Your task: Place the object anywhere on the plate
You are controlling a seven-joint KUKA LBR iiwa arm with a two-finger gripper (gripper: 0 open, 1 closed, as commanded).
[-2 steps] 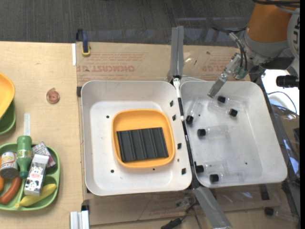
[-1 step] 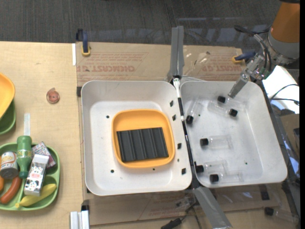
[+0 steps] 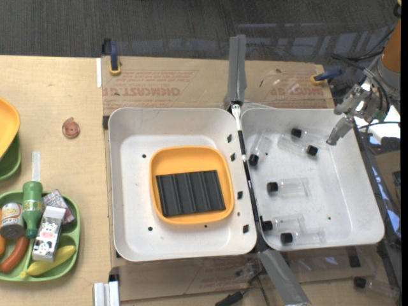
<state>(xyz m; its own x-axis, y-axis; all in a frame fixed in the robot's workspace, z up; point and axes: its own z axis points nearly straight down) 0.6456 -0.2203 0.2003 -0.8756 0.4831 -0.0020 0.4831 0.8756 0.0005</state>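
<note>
Behind both bins, cardboard [image 3: 217, 85] bears upside-down red print I cannot read. Clear vials with black caps [image 3: 287, 187] lie scattered in the right bin [image 3: 357, 225]; the gripper [image 3: 341, 126], fingers empty and slightly parted, hovers above its far corner. The yellow plate [image 3: 191, 158] carries a black ridged block [image 3: 190, 192].

Non-task stuff: green divided tray [image 3: 64, 260] at worktop's [image 3: 51, 94] left front edge w/ toy food, i.e. green bottle [image 3: 31, 206] upright, small can [image 3: 11, 214], milk carton [image 3: 47, 233], red sausage [image 3: 14, 254], yellow banana [image 3: 54, 260]. Orange bowl [image 3: 5, 129] stacked on a green one [image 3: 7, 167] at left edge, cut off. Small pinkish round bit [image 3: 71, 129] on bare wood nr left bin's back-left corner. Yellow clamp [image 3: 113, 65] at cardboard sheet's [image 3: 166, 85] back-left corner, blue/yellow clamp [image 3: 325, 77] at back right. White strip [image 3: 36, 166] lies beside tray
</note>
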